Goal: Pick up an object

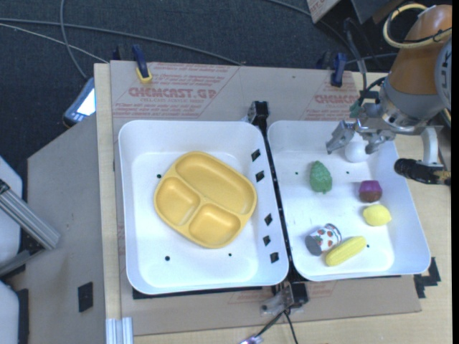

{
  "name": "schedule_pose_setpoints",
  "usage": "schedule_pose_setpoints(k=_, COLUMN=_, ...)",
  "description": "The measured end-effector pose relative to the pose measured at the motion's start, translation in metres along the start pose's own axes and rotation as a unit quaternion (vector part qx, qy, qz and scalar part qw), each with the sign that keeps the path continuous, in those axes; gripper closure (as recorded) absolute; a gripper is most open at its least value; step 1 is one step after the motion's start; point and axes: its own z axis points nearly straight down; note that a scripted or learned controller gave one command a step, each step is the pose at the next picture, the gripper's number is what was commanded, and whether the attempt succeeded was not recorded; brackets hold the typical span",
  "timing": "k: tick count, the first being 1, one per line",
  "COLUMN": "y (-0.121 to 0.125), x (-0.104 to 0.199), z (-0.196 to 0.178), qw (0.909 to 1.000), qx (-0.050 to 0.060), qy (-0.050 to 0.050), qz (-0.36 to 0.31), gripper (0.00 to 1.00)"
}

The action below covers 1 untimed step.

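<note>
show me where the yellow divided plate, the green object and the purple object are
yellow divided plate [206, 199], camera view, ridge where its compartments meet
green object [320, 177], camera view, its middle
purple object [370, 190], camera view, its top

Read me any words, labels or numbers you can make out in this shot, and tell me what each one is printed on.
"CHEMCAST GP": red print on the brown board behind the left bin, upper left; reading uncertain because of blur.
Smaller red line beneath it: too blurred to read.
Red print on the same board behind the right bin, near the gripper: a similar logo, too blurred and partly hidden to read.
</note>
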Motion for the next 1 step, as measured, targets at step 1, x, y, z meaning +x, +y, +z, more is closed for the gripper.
schedule_pose_setpoints(k=1, y=-0.007, x=0.0037, z=0.0608, qw=1.0, qx=0.001, qy=0.0, qz=0.0, gripper=0.0)
